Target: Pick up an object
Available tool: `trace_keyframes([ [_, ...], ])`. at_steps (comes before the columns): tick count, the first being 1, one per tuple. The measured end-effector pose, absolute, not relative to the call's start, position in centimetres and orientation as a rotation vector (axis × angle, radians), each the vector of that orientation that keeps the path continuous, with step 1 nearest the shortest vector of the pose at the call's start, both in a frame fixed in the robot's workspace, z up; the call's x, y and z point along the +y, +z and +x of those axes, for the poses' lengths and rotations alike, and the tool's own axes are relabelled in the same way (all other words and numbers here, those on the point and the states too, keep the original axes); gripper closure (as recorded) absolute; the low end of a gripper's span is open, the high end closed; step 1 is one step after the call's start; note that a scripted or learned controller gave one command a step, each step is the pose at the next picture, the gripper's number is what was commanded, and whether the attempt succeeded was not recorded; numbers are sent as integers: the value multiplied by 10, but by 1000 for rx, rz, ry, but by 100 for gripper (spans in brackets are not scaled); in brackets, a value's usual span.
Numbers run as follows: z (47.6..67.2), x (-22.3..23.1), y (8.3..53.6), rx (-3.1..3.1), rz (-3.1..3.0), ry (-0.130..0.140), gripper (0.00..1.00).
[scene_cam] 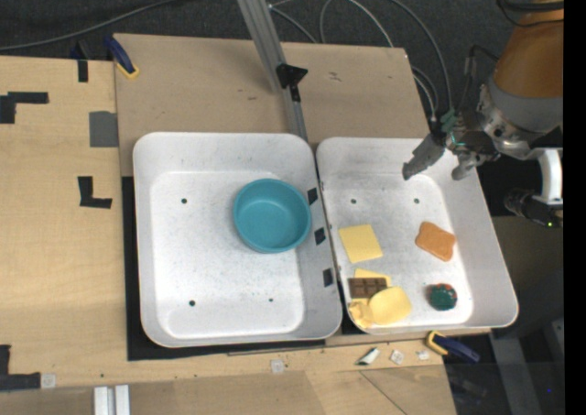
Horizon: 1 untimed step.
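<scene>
Camera view, looking down at a slant: a two-finger gripper [443, 158] is seen at the right of the frame, over the upper right corner of the right-hand bin [385, 158]. Its two dark fingers [419, 162] are spread apart with nothing between them, so nothing is held. Behind it, at the upper right edge, the grey arm [528, 83] with its orange band is seen.

Below the gripper, in the lower half of the same bin, the candidate objects are laid out. An orange block [435, 241] lies nearest, toward the right. A flat yellow square [361, 243] lies left of it, near the bin's left wall. Lower still, a small dark green round object [443, 296] sits at the lower right, and a pale yellow lump [389, 305] rests just beside a brown piece [366, 288] at the lower left.

The left-hand bin [174, 276] holds a teal bowl [271, 214], well apart from the gripper.

For a clean pick, the orange block is judged the best target: it stands alone and is nearest. The gripper would be best centred over it, lowered with the fingers astride it, and closed only near the bin floor.

No brand, label or readable writing is made out on any object.
</scene>
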<state>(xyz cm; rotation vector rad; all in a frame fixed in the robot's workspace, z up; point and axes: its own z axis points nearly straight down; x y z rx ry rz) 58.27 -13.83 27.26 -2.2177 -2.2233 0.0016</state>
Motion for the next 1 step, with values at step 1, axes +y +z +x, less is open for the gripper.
trace_keyframes([
  [1, 583, -138, 273, -2223, -2218, 1, 0],
])
